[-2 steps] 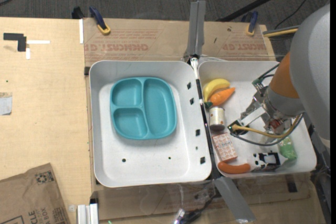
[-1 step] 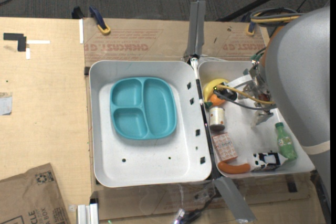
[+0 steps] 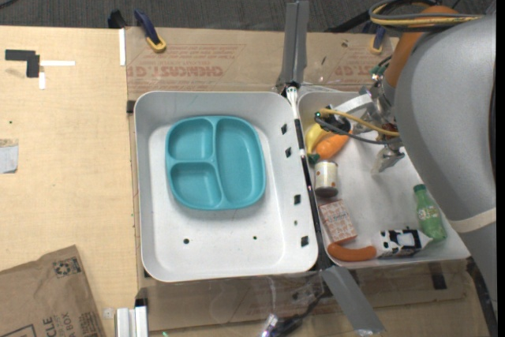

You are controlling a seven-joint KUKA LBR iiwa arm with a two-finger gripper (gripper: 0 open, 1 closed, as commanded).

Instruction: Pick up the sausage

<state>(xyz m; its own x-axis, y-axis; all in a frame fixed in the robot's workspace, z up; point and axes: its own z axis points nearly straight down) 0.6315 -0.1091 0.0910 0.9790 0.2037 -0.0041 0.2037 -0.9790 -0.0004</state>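
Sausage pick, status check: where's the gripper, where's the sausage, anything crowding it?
Gripper over right bin's far half, nothing seen between fingers. Sausage at near edge, untouched. Red-patterned packet and black-and-white item crowd it.

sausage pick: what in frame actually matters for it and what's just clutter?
Job:
sausage, at the right bin's near edge
gripper, over the right bin

Lying about:
teal plate in the left bin
green bottle
carrot
banana
small can
patterned packet
black-and-white toy

Bright, even light; soft shadows.
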